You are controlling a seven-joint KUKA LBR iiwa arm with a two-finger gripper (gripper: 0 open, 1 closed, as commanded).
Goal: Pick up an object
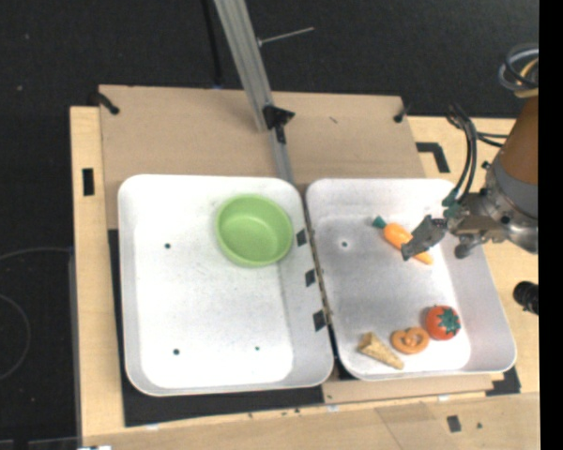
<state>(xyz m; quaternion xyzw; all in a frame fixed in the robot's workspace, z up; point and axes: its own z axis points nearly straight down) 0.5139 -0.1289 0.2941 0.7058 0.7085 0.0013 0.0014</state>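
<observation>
An orange toy carrot (393,234) with a green tip lies in the upper middle of the right bin (357,289). My gripper (418,244) reaches in from the right and sits over the carrot's right half, hiding its middle; a bit of orange shows just below it. A red tomato (442,322), a small orange round piece (410,340) and a beige wedge (380,350) lie near the right bin's front edge. A green bowl (254,231) stands in the left bin (169,326), near its back right corner.
A grey metal pole (249,54) slants up from behind the seam between the two bins. Cables (469,157) hang by the arm at the right. The wooden bench (216,129) extends behind the bins.
</observation>
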